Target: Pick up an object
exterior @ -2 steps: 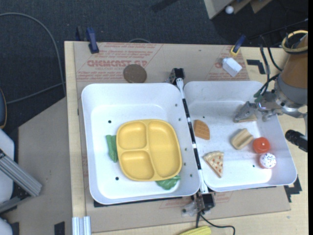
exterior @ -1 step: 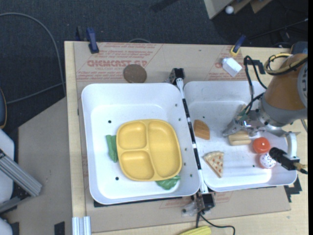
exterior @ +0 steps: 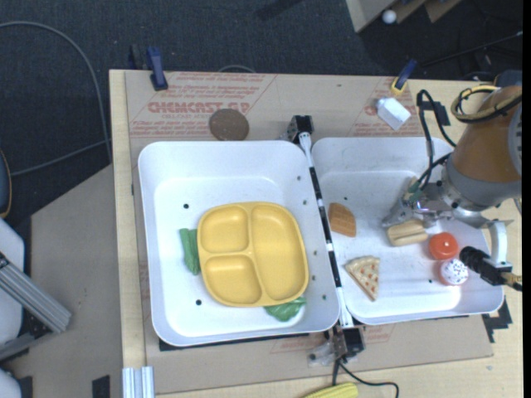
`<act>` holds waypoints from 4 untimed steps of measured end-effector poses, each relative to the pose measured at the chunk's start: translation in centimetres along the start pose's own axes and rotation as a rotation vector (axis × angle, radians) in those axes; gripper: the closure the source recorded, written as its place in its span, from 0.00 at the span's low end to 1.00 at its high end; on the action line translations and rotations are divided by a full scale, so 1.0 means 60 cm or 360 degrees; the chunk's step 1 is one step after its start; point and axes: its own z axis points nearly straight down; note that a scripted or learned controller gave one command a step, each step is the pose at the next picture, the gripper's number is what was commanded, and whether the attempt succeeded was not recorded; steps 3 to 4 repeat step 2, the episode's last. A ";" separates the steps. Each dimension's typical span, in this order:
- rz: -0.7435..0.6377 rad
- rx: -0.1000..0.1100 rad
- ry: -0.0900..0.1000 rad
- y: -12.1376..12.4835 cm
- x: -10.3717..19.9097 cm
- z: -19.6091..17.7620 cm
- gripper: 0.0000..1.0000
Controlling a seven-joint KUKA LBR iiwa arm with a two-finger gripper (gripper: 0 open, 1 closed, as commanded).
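A: Camera view, left to right — what sits in the left bin (exterior: 158, 222)?

B: A yellow three-compartment plate (exterior: 251, 253) lies flat near its middle. A green leaf-shaped piece (exterior: 190, 249) pokes out from under the plate's left edge, and a second green piece (exterior: 285, 309) shows at its lower right corner. Behind that bin, on the brown board (exterior: 249, 98), rests a round brown disc (exterior: 228, 125).

A: And across the divider?

B: In the right bin (exterior: 365, 160), a brown bread-like piece (exterior: 341, 219) lies close to the left wall. Below it, a triangular pizza-slice toy (exterior: 365, 275) sits near the front wall. Further right, a tan block (exterior: 406, 234) lies just beside a red-orange ball (exterior: 443, 245), with a white dotted ball (exterior: 453, 272) just below that.

A: Where is the arm?

B: It reaches in from the right, orange band (exterior: 489, 143) over grey wrist. The gripper (exterior: 404, 212) hangs directly above the tan block, fingers (exterior: 393, 218) pointing down-left — whether they are spread or pressed together, I cannot tell, nor whether they touch the block.
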 end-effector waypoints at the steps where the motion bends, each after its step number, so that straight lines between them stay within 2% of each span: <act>1: -0.0004 0.0000 0.0000 0.107 0.078 -0.145 1.00; 2: -0.0004 0.0007 0.0003 0.064 0.199 -0.180 1.00; 4: -0.0004 0.0007 0.0003 0.064 0.199 -0.180 1.00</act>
